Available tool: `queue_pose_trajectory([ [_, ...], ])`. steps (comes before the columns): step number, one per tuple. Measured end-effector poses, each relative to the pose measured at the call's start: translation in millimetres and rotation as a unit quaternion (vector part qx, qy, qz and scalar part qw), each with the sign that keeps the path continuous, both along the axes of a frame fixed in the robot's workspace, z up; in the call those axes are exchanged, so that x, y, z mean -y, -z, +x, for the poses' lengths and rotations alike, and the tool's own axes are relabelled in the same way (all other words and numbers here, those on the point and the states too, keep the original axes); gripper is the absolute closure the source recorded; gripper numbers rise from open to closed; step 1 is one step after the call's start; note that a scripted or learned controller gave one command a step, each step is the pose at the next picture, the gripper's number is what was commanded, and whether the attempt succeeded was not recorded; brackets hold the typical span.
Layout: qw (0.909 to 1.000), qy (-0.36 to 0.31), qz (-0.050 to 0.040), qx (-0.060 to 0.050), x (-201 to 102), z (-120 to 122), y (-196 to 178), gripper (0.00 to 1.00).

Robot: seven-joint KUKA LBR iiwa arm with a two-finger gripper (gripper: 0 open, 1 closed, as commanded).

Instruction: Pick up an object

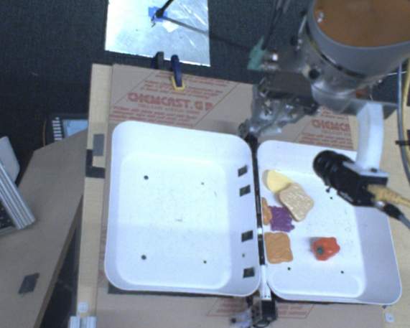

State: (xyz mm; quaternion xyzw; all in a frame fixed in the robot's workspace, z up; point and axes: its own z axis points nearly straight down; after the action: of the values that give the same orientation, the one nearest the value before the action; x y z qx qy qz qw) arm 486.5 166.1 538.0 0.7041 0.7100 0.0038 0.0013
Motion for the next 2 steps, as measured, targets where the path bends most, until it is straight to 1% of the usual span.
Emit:
queue_pose_trajectory([
  [1, 1.0, 0.0, -0.0007, -0.003, -46.1, -0.4, 3.1, 1.0],
  [2, 1.0, 0.001, -0.0018, -0.004, -69.2, -0.2, 39.3, 1.0],
])
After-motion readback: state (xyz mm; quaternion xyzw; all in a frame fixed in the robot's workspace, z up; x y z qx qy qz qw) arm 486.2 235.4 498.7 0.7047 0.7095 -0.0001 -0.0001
